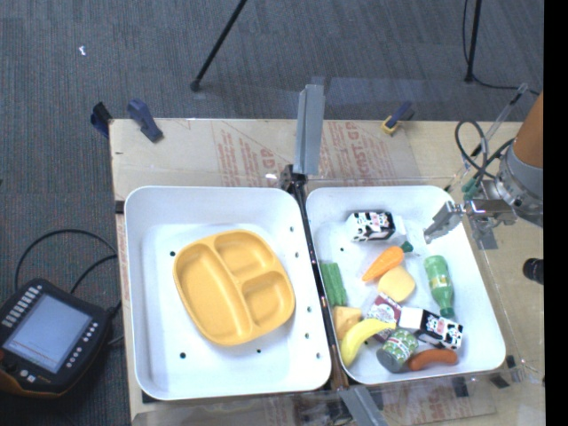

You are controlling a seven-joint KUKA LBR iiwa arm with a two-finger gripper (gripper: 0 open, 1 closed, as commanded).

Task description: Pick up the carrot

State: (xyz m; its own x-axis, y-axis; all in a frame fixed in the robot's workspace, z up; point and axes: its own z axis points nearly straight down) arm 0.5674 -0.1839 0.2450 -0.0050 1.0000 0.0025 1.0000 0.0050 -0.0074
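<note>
The pincer is seen open and empty over the right bin's far edge — the carrot is left lying below.

A wooden bench carries two shallow white bins. The left bin touches the right bin.

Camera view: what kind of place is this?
Likely a robotics lab: carpet floor, tripod legs, a teach pendant, and a clamped bench with two white bins of toy food, including the carrot.
</note>
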